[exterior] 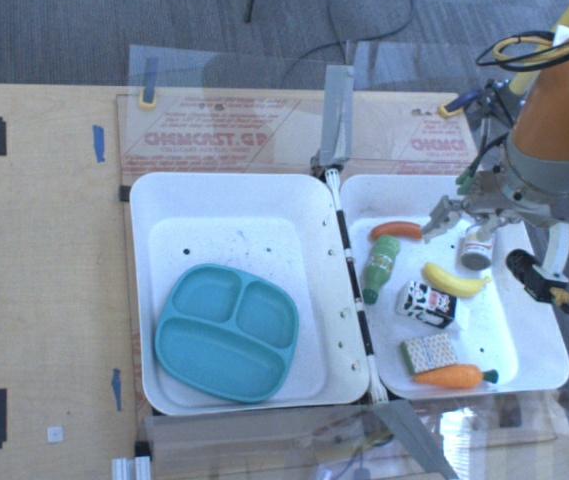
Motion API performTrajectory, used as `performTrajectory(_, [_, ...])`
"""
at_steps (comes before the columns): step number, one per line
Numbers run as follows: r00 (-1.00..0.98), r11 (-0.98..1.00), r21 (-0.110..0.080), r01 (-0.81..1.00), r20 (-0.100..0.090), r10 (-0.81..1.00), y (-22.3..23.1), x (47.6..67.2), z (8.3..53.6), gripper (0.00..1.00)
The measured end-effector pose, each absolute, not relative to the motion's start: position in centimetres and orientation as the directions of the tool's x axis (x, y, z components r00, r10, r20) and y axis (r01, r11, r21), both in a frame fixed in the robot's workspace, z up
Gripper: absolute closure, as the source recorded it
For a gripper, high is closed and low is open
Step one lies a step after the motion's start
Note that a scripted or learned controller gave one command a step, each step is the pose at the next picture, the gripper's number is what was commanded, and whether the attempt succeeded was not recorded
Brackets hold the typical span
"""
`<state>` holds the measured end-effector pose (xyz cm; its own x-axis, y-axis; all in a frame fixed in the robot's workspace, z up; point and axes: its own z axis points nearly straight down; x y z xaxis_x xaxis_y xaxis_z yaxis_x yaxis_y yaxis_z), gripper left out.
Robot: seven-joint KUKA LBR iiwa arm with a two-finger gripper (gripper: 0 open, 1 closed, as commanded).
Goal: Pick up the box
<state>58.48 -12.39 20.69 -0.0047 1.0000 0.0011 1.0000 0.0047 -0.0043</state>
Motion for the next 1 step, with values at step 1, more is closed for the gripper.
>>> performTrajectory(1, [0.291,-0.291,-0.003,0.957,-0.001,0.957,-9.43,63.96,9.89,0.0])
